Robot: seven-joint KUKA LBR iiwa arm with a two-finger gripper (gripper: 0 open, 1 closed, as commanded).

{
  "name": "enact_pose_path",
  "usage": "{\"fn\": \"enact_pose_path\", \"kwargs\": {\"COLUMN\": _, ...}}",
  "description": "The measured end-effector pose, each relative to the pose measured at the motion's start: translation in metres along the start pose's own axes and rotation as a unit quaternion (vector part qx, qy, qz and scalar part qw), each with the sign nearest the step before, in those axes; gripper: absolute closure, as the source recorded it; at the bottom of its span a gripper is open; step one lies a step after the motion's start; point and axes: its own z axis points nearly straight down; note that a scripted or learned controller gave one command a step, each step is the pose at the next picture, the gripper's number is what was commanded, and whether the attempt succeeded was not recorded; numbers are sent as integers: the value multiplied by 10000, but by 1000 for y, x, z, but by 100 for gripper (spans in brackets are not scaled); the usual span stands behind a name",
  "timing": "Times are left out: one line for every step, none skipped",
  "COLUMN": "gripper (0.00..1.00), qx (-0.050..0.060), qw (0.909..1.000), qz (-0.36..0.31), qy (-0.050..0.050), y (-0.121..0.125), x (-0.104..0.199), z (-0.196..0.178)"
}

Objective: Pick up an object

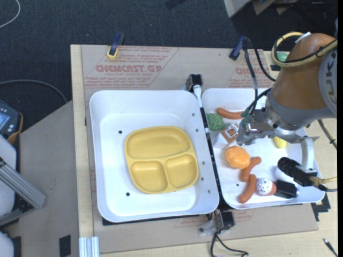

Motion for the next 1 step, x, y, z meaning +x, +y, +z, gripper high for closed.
{"fn": "enact_pose_path", "kwargs": {"gripper": 100, "qx": -28, "qw": 10000, "qz": 3, "qy": -9, "y": 3, "x": 0, "z": -18}}
